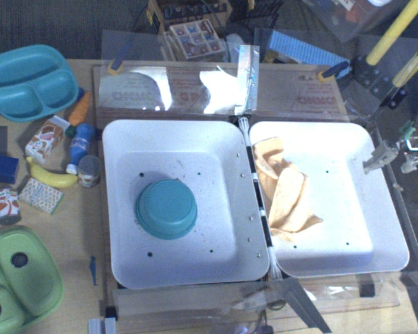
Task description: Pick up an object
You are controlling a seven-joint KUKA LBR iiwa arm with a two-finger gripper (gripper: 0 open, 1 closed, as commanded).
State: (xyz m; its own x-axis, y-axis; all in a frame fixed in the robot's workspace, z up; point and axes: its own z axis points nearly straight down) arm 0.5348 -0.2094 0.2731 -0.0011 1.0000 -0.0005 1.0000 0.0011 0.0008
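- Cloth (287,195): one, tan, crumpled, lying in the right bin (348,256) against its left wall; long axis runs from the far-left corner toward the near middle.
- Bowl (166,208): one, teal, upside down, round, in the left bin (118,152), left of centre.
- Bins: two, white, side by side, touching.
- Gripper (393,155): one, at the right bin's far-right rim, apart from the cloth; state cannot be told.

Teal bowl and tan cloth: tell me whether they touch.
Apart. The camera view shows the teal bowl in the left bin and the tan cloth in the right bin, rims between them.
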